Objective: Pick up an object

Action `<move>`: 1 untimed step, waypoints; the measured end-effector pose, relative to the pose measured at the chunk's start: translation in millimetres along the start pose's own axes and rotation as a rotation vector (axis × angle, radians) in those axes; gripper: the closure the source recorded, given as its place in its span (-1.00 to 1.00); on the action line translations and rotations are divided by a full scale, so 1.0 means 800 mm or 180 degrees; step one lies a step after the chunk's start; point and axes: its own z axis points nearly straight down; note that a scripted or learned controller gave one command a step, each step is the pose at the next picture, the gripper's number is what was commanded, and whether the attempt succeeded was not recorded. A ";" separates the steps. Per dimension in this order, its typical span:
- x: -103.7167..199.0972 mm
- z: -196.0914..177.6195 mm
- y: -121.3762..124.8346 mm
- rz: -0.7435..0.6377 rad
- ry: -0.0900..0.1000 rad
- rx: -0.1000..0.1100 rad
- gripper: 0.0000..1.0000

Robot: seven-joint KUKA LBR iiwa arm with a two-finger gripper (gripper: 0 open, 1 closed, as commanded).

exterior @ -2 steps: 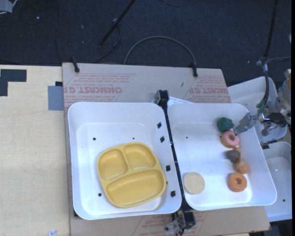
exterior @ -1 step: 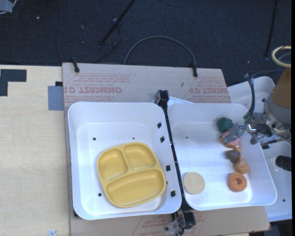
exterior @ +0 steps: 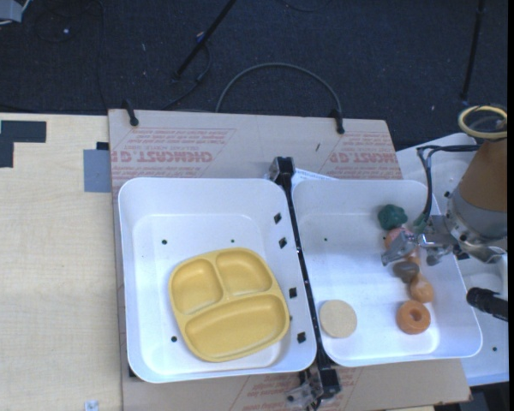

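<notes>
Your gripper [exterior: 400, 248] was low in the right bin [exterior: 360, 349], among a tight cluster: a green object [exterior: 391, 216] behind it, a small brown piece [exterior: 406, 271] just under it and an orange lump [exterior: 421, 290] near. You could not tell from this view whether it had closed on anything, so no pick counted yet. A brown doughnut [exterior: 413, 318] and a pale round disc [exterior: 337, 319] lay apart; the yellow divided tray [exterior: 230, 303] sat in the left bin [exterior: 146, 229].
</notes>
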 end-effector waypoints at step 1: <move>0.005 0.079 -0.006 -0.0002 0.0004 -0.0003 -1.00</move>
